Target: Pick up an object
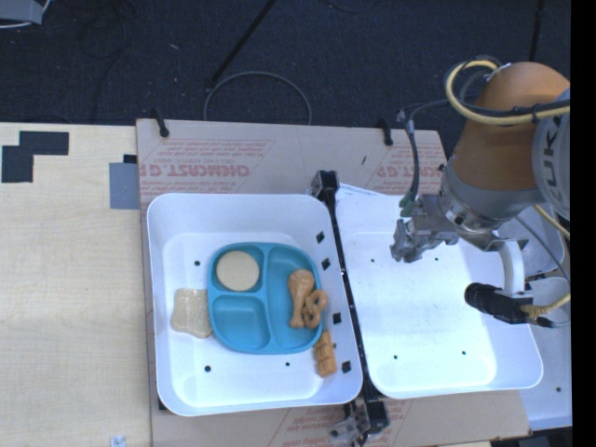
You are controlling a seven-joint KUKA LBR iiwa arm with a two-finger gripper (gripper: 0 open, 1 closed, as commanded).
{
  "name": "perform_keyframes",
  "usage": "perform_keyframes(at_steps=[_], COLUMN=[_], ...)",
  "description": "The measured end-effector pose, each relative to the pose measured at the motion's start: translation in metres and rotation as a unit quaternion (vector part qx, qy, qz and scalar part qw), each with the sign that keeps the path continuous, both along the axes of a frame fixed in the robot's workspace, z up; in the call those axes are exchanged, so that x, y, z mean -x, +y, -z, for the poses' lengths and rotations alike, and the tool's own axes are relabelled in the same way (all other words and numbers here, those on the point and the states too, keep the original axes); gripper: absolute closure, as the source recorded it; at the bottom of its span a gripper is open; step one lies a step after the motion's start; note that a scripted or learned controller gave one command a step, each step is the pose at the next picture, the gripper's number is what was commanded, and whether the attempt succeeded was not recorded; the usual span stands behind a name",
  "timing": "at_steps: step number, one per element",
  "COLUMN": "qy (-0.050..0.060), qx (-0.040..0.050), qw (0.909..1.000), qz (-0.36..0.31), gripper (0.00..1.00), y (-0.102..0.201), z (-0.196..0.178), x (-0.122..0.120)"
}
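My gripper (407, 248) hangs over the right bin (447, 361), near its 11 o'clock corner; finger state: cannot tell. Left bin (177, 222) holds one blue divided tray (244, 327), three compartments. One round pale disc (237, 270) at the tray's 11 o'clock. One tan pretzel-like piece (305, 297) at 3 o'clock, long axis 12-to-6. One tan stick (324, 354) just off the tray at 5 o'clock, same axis. One pale slab (191, 312) touching the tray at 9 o'clock. Cardboard print (209, 169) inverted, illegible.

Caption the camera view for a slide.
Gripper hovers above right bin; blue tray and toy food sit in left bin.
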State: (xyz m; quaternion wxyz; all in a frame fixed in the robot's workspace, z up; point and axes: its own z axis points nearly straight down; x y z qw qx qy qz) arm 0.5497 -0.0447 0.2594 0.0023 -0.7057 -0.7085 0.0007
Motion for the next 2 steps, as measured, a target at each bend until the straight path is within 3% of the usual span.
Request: perform_keyframes(at_steps=[2], qy=[0.001], qx=[0.0001], qw=[1.0], qz=[0.0], gripper=[1.0], y=[0.109], z=[0.024], x=[0.027])
